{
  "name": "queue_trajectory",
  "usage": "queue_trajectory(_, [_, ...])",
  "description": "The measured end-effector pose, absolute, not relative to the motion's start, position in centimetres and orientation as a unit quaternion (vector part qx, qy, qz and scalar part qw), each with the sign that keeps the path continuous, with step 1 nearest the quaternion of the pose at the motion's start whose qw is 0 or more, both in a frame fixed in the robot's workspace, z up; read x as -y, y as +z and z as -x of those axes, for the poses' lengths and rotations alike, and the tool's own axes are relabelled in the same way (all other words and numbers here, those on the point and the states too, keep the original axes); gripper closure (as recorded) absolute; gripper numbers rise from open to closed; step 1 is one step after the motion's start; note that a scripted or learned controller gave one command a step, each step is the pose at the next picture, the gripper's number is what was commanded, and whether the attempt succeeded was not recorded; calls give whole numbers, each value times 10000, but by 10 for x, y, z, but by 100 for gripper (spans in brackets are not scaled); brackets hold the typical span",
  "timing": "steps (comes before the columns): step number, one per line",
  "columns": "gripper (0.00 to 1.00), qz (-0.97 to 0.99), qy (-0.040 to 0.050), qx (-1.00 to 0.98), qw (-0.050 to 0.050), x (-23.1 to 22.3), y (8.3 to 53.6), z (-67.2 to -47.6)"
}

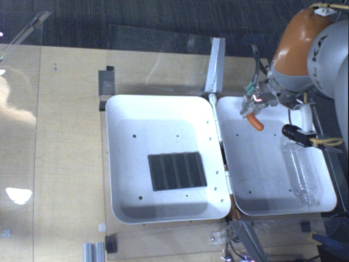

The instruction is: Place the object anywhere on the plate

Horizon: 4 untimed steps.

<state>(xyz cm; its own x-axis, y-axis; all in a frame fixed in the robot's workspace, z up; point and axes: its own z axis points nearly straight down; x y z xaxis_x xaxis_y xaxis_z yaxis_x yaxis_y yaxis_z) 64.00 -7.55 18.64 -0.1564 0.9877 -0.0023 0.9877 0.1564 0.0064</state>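
Right now the gripper (252,109) pinches a small orange carrot-like object (256,123) over the right bin (256,162). To my eye, it should swing left steadily and release low above the dark ridged plate (177,171) in the left bin (125,146).

You look down from one fixed camera above the bench (60,162), at a slant, far enough back to take in both bins, with the left bin (117,201) near centre.
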Motion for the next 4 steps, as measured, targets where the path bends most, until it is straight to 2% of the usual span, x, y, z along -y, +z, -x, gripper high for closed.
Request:
queue_trajectory(1, [100,-6264,26,-7795,28,16,230,-616])
queue_trajectory(2, [100,-6668,10,-7452,6,-23,184,-544])
queue_trajectory(3, [100,-6027,33,-7979,27,-69,243,-534])
queue_trajectory(4, [100,-6066,10,-7950,8,-105,195,-560])
